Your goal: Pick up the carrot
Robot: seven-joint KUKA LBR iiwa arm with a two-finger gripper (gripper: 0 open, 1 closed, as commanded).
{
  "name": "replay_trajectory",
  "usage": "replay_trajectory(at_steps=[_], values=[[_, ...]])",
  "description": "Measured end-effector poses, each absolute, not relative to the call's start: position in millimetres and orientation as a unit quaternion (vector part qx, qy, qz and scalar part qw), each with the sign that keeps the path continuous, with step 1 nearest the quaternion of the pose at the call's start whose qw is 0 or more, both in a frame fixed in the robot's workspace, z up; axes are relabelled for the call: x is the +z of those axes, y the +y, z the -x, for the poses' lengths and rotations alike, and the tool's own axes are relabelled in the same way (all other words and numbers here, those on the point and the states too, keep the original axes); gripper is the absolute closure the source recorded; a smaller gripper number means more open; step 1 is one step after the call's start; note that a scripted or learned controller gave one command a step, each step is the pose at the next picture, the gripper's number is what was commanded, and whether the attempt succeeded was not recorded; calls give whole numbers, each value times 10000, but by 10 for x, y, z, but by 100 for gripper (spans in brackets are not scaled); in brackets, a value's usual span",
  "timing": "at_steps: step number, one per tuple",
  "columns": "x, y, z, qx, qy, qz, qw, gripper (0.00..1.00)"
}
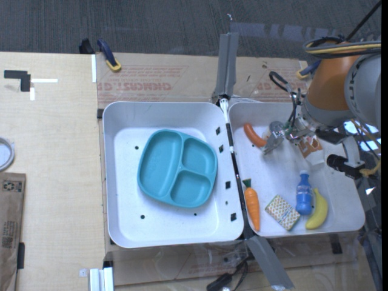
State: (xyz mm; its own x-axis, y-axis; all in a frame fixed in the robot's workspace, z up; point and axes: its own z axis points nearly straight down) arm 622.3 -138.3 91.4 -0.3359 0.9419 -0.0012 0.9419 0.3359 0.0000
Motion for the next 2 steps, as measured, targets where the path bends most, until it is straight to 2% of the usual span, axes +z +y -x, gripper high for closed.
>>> replay_trajectory(at_steps=[1, 2], values=[[917, -1384, -6225, -3, 8173, -5762, 7, 0], [917, -1457, -5509, -1, 8274, -5616, 0, 0]])
